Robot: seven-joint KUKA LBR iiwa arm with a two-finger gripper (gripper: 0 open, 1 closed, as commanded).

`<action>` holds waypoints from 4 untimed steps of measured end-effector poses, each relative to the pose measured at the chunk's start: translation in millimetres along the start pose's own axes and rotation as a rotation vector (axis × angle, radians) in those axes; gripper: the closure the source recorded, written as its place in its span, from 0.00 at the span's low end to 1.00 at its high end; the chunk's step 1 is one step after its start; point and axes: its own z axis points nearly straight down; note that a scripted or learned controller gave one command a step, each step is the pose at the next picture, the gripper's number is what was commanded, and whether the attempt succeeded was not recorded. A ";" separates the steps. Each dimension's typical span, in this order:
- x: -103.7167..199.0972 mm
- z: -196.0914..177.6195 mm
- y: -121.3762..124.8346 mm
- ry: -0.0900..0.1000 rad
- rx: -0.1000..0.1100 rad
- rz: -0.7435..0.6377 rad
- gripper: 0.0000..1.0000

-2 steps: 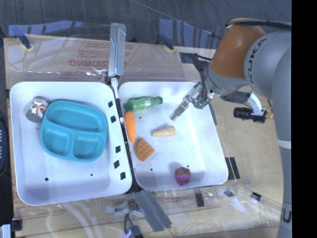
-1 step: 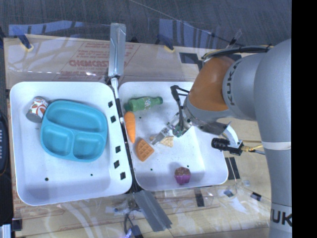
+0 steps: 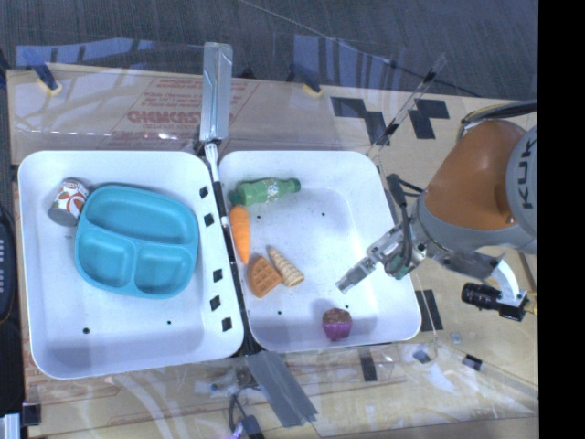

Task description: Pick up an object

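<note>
The grey KUKA arm w/ orange band (image 3: 471, 190) reached in from the right, its two-finger gripper (image 3: 352, 280) low over the right side of the right shallow white bin (image 3: 302, 167). Finger tips looked drawn close together w/ nothing between them, though the angle made it hard to be certain.

Nearest obj was a small round purple-and-pink toy fruit (image 3: 336, 324), sitting near the bin's front edge, just below and slightly left of the gripper, apart from it. Further left lay a ridged tan cone-shaped toy (image 3: 286, 267), tilted, touching a brown waffle-patterned toy piece (image 3: 263, 277) beside it. An orange plastic carrot (image 3: 240, 233) lay lengthwise near the bin's left wall, approx. upright in the view. Above it a green plastic bottle w/ white label (image 3: 264, 190) lay on its side near the back, well apart from the gripper.

The left white bin (image 3: 55, 337) held a blue three-compartment plastic tray (image 3: 135, 241), and a small round brown-and-white ball-like toy (image 3: 68, 199) touching the tray's upper-left corner.
</note>
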 end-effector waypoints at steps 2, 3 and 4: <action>0.2 90.9 85.5 0.010 0.002 -0.050 0.00; -0.3 81.0 85.2 0.009 0.004 -0.054 1.00; -0.3 81.3 84.9 0.010 0.004 -0.053 0.00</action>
